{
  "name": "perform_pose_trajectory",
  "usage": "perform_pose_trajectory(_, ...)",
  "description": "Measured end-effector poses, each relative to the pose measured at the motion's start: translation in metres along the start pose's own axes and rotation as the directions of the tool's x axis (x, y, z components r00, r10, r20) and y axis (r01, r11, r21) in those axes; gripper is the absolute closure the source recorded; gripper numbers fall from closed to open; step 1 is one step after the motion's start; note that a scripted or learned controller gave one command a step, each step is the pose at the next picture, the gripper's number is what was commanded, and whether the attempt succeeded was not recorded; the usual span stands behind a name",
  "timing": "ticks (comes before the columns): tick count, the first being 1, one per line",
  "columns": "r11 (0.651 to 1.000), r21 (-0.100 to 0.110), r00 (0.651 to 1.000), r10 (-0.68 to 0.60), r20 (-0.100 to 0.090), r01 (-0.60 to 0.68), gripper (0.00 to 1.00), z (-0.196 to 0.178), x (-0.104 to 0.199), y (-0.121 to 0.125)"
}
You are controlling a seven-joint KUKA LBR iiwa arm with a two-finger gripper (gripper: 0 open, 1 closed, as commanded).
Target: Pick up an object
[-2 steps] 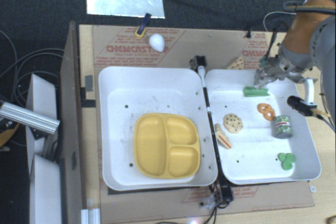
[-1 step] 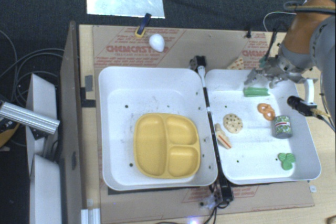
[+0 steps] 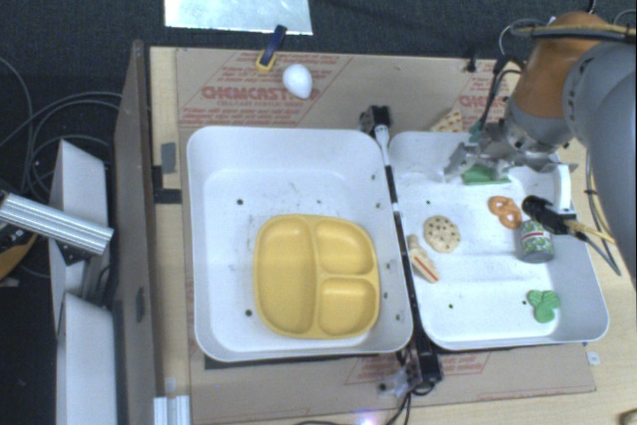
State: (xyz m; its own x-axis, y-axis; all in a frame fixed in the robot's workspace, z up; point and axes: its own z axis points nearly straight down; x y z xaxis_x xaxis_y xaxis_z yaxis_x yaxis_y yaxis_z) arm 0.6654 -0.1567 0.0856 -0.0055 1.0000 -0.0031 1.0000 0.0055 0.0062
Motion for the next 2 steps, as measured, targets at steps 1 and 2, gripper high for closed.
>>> perform_pose_trajectory(1,1.000,-0.008,1.000,-0.001,0.001,0.001,1.00,-0.014,-0.002,0.002)
perform_pose_trajectory(2,1.000,-0.005,1.000,0.007,0.002,-0.007,1.00,-0.097,-0.054,0.005)
